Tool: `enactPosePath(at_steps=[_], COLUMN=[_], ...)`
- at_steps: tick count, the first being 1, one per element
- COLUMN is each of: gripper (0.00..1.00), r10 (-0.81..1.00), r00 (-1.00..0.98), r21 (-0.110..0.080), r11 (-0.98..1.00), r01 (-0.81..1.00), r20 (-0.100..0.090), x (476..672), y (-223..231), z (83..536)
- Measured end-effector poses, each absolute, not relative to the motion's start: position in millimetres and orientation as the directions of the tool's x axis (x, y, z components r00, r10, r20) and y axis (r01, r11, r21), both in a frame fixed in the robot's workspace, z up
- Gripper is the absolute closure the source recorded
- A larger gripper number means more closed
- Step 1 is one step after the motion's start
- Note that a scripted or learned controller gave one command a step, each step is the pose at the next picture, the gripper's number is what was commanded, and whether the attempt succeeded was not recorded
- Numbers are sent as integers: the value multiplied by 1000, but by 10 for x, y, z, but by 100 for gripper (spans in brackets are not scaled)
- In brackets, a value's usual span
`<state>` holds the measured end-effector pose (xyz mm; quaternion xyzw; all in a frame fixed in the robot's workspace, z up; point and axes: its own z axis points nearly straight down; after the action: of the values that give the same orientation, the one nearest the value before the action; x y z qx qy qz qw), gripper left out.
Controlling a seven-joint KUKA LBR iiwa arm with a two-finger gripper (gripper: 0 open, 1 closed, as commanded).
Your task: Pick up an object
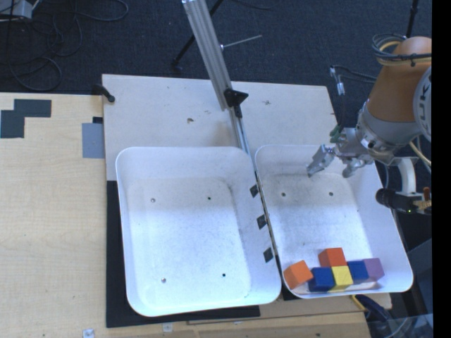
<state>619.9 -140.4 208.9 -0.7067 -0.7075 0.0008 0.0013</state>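
Glossy cube blocks (335, 269) cluster in smooth white bin (384, 224).

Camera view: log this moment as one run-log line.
hand: above far end of right bin, holding nothing | blocks: clustered at right bin's near edge, untouched | pick: not yet done

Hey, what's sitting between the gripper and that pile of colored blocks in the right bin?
Nothing: the camera view shows bare white floor of the right bin between the gripper and the blocks.
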Motion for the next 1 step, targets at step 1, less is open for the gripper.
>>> enactPosePath(at_steps=[1], gripper=[0], r10=[1000], r00=[-2], r21=[2], r11=[2], r01=[1000], r20=[0], x=[6024], y=[-1230], z=[2560])
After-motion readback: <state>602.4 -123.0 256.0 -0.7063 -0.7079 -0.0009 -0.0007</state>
